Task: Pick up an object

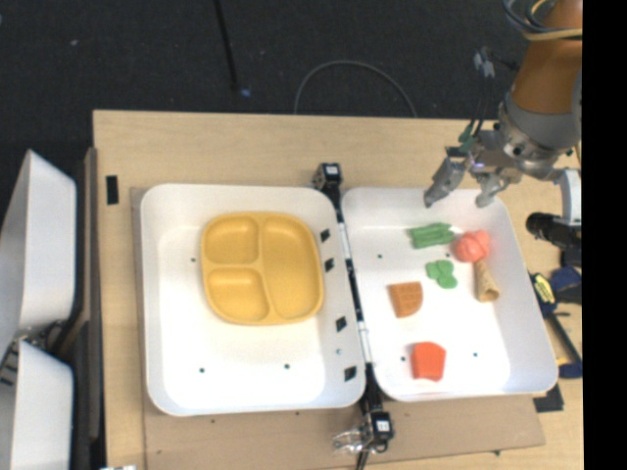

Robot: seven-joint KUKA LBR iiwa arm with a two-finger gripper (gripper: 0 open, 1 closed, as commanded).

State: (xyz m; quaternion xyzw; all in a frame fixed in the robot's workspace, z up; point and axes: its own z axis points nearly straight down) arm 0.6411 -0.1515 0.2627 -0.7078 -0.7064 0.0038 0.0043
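We find the gripper [460,191] poised above the far edge of the right bin [519,360], its two fingers [436,186] spread apart with nothing between them. The arm [544,76] enters from the right, its orange band visible above the wrist.

We record six loose items in the right bin. A long green piece [431,234] lies nearest the gripper, just below its fingertips in the view. Beside it, to the right, sits a pink rounded object [471,247]. A small green object [442,273] lies a little nearer the camera, and a tan cylinder [487,284] rests just beside it toward the right wall. An orange wedge-like piece [406,299] sits near the middle of the bin, and a red-orange block [427,360] lies close to the near edge, apart from the rest.

We note in the left bin [167,360] a yellow plate [263,266] with three compartments, set near the centre. Both bins rest side by side on the wooden bench [118,145].
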